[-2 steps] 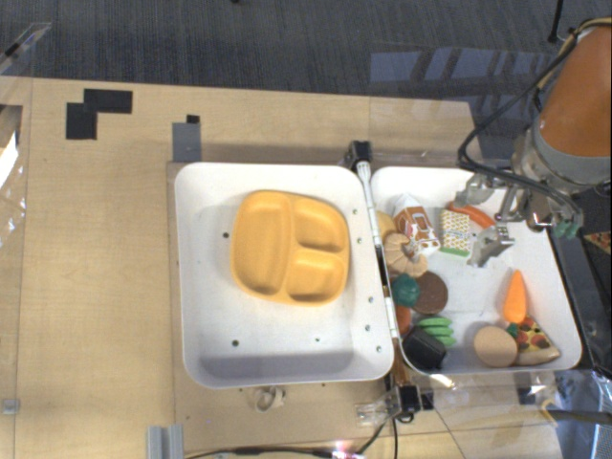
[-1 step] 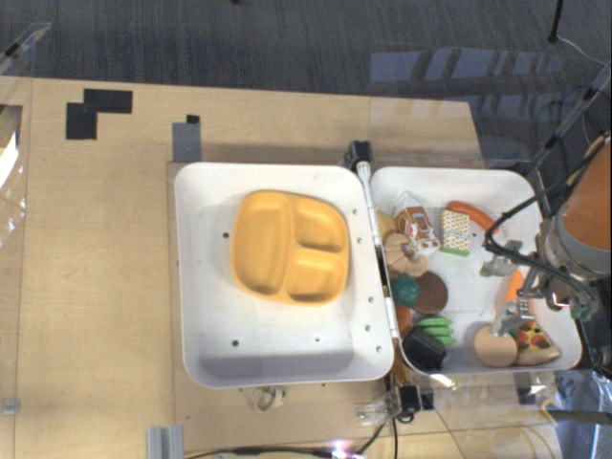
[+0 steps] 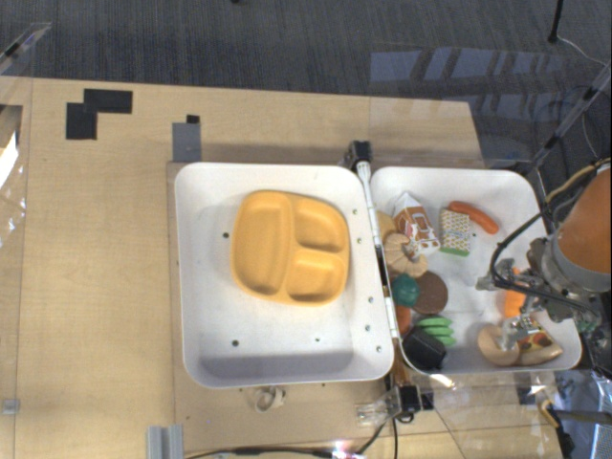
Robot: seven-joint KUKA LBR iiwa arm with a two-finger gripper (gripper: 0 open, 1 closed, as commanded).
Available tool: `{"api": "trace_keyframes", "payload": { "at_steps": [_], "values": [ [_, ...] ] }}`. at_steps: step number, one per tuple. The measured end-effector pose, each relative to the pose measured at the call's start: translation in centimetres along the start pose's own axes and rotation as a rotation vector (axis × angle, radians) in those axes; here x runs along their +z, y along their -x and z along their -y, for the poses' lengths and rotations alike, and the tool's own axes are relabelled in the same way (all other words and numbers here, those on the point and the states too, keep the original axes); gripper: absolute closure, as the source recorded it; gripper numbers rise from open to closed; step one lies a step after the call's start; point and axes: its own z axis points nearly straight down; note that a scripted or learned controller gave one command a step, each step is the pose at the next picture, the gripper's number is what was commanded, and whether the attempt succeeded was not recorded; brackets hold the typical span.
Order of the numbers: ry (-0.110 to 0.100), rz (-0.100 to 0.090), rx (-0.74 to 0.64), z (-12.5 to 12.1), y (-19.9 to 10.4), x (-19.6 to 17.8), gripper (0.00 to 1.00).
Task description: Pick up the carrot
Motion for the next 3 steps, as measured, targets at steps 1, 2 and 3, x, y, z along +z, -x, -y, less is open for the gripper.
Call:
{"api": "trace_keyframes", "payload": {
  "at_steps": [1, 2, 3],
  "values": [
    [0.001, -0.005, 0.242, 0.3, 0.9, 1.2, 0.00],
    [0.001, -0.008, 0.506, 1.0, 6.2, 1.4, 0.00],
    [0.000, 0.002, 0.499, 0.9, 6.6, 0.0, 1.00]
  ]
}}
